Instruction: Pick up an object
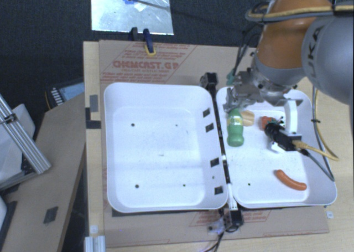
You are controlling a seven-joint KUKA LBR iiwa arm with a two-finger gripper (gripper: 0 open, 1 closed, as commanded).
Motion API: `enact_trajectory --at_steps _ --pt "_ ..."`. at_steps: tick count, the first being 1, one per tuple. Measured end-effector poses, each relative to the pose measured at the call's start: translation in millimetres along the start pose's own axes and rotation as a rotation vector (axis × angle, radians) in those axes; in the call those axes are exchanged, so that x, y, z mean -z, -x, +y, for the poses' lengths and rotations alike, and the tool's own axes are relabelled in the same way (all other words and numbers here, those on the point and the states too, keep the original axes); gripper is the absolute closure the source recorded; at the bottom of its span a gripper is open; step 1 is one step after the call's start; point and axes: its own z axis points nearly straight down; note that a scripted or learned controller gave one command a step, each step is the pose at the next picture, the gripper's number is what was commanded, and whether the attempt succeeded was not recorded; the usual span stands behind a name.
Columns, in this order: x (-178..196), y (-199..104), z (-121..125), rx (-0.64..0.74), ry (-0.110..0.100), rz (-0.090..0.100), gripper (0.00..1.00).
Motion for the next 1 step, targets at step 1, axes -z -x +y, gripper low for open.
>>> enact_trajectory --at_steps 1 --pt "21.6 -61.9 -15.9 0.001 0.0 0.002 1.0"
